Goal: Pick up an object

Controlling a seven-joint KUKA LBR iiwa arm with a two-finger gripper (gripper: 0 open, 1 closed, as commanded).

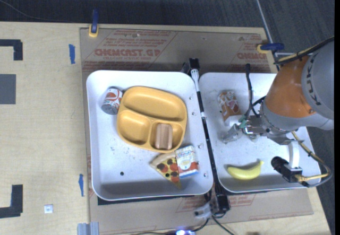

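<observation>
The jaws hang low in the right bin, but I cannot tell if they are released or clenched. Just above them lies a snack packet, and below them a banana lies near the front wall. In the left bin there is a yellow divided plate with a sausage in one compartment, a can touching its left side, and a pizza slice beside a small carton
</observation>
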